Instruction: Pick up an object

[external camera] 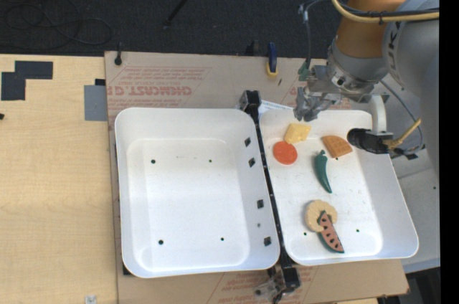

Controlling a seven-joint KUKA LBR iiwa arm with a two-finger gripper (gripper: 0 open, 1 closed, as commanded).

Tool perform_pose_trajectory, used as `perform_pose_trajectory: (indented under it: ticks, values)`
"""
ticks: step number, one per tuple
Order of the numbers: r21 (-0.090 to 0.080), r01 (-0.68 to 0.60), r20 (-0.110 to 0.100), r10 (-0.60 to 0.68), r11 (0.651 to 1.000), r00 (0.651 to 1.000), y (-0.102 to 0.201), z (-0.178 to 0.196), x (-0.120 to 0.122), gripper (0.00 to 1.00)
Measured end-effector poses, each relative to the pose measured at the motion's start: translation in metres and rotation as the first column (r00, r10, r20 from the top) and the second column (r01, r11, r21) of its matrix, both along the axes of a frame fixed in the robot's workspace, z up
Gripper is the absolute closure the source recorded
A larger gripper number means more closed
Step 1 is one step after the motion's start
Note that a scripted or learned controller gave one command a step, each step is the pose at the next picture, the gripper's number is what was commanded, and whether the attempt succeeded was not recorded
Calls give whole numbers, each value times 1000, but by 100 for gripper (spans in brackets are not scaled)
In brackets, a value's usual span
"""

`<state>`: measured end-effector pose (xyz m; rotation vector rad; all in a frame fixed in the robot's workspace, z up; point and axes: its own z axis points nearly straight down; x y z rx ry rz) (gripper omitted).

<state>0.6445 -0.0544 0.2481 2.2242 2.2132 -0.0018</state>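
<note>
left bin [186,195]: bare floor, open from above | right bin [373,224]: upper half crowded, yellow wedge [297,133], red disc [285,153], tan cracker [336,145], green pepper [322,171] lie near each other | gripper [308,107] hangs just above the wedge | near end: round cookie [318,214] touching watermelon slice [330,232], free floor to their right | black divider clips [259,173] line the bins' shared edge

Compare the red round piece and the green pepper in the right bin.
The red round piece is a flat disc; the green pepper is long, thin and curved. The disc lies by the divider, the pepper nearer the bin's middle. Both lie loose on the right bin floor.
</note>
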Motion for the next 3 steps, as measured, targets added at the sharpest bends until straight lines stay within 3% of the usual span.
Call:
perform_pose_trajectory:
  ticks: [1,2,3]
  values:
    - [6,-10,-13,10,1000,1000,71,-66,-2,100]
    - [1,0,-5,0,1000,1000,6,-34,-15,100]
    - [6,-10,-9,10,1000,1000,67,-64,-1,100]
